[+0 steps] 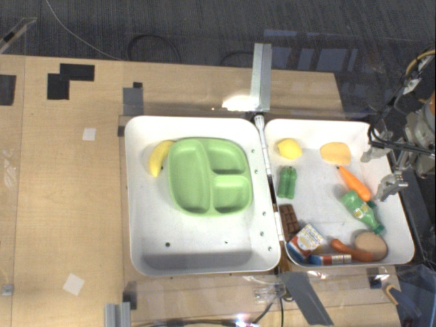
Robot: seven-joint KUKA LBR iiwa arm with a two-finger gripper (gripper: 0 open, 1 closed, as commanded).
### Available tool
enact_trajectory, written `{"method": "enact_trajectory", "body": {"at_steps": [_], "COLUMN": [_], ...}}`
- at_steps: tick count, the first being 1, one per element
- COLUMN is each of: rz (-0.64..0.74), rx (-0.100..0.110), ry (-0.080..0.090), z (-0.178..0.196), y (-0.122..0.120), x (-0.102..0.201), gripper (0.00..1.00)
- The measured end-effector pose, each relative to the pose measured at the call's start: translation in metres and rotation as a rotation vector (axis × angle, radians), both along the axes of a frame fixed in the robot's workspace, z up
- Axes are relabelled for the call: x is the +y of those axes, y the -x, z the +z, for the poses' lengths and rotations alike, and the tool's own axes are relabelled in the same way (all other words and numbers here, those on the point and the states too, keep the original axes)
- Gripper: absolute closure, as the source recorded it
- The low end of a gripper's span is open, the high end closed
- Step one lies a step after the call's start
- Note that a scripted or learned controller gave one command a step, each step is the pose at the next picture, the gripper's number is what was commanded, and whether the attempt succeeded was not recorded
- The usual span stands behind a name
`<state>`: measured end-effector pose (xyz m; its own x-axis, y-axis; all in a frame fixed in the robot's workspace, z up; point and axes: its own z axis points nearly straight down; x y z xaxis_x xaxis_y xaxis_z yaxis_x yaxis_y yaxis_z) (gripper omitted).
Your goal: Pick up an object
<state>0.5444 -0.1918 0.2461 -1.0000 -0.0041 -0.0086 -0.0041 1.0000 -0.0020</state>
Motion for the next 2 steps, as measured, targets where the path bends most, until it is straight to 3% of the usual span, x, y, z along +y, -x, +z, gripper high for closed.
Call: {"method": "enact_trajectory", "body": {"at_steps": [1, 2], "rz": [-0.019, -0.103], "rx": [0.012, -0.006], "ry": [-0.004, -0.001], "z": [-0.148, -0.158], "y": [-0.009, -0.083], "x": [0.002, 0.011], "gripper": [0.00, 0.00]}}
